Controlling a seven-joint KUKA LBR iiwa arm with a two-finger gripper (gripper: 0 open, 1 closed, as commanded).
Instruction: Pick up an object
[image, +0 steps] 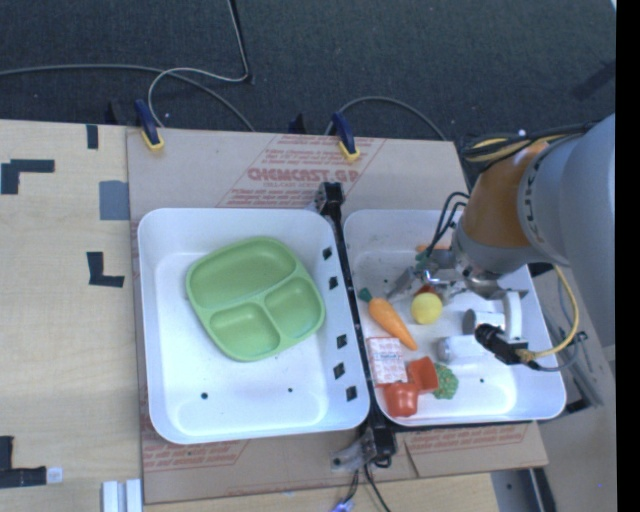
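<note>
Right now the gripper (428, 285) sits low in the right bin (530, 400), just above the yellow ball (427, 308) — finger state I cannot tell. Best to centre over the ball, clear of the carrot (392, 322).

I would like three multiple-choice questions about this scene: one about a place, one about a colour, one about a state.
1. Where does the green three-compartment plastic plate lie?
A. left white bin
B. right white bin
C. on the cardboard

2. What colour is the small round ball under the gripper?
A. blue
B. yellow
C. black

3. How does the orange toy carrot rest?
A. standing upright
B. on the plate
C. lying flat in the bin

Answers: 1 A, the plate sits inside the left bin. 2 B, the ball is clearly yellow. 3 C, the carrot lies on the right bin's floor.
</note>
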